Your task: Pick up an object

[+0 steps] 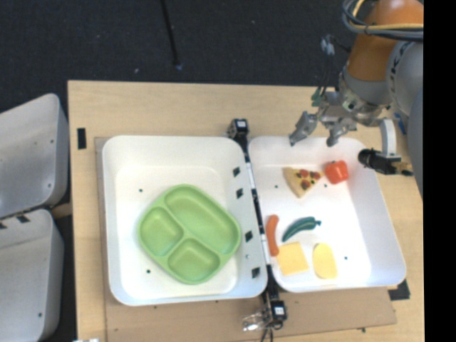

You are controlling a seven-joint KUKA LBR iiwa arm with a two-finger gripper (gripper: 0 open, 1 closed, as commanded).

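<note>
My gripper (314,135) hangs open over the far edge of the right bin (377,212), its two fingers spread apart with nothing between them. Just below it in the bin lie a pizza slice (302,179) and a red pepper (336,171). Farther toward the front are a green chili (300,226), an orange-red sausage (272,234), a yellow cheese block (292,258) and a pale yellow piece (324,260). The gripper touches none of them.
The left bin (121,191) holds a green divided plate (188,232). A row of black clips (249,212) marks the wall between the bins. A black fitting (380,160) sits at the right bin's far right rim.
</note>
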